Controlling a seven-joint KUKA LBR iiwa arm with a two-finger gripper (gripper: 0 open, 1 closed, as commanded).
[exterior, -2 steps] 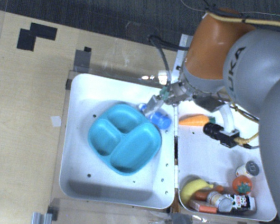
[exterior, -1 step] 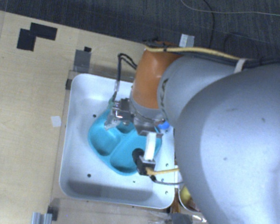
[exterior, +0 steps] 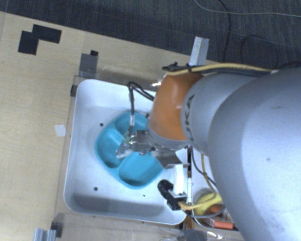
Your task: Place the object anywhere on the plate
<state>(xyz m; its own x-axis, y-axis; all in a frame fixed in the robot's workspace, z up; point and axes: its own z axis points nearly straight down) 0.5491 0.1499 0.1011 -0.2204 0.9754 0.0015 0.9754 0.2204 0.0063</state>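
Pincer (exterior: 129, 145) hangs low over the blue divided plate (exterior: 106, 144), which lies flat in the left white bin (exterior: 75, 190), towards that bin's middle and a little to the right. Plate sits level on the bin floor, presumably so that anything set down on it settles in one of its shallow compartments rather than sliding off. Arm (exterior: 260, 154) comes in from the right and covers most of the right-hand side of the scene; its orange band (exterior: 167, 105) sits directly above the wrist, so the tool points steeply down at the plate, an attitude that suits a set-down. Metal parts of the pincer are seen over the plate's central ridge, between the left compartment and the near one, but they are small and cluttered with cable; cannot tell how far apart they stand, nor whether anything is clamped there. No separate object can be made out on the plate or under the tool. Yellow item (exterior: 208, 202) and a reddish one (exterior: 219, 221) lie near the right, beyond the left bin's right wall, partly under the arm; whether either is the task's object cannot be told. If so, it lies to the right of and nearer than the pincer, apart from it. Pale wooden desk (exterior: 12, 150) carries both bins. Judgement: placement unconfirmed at this moment.
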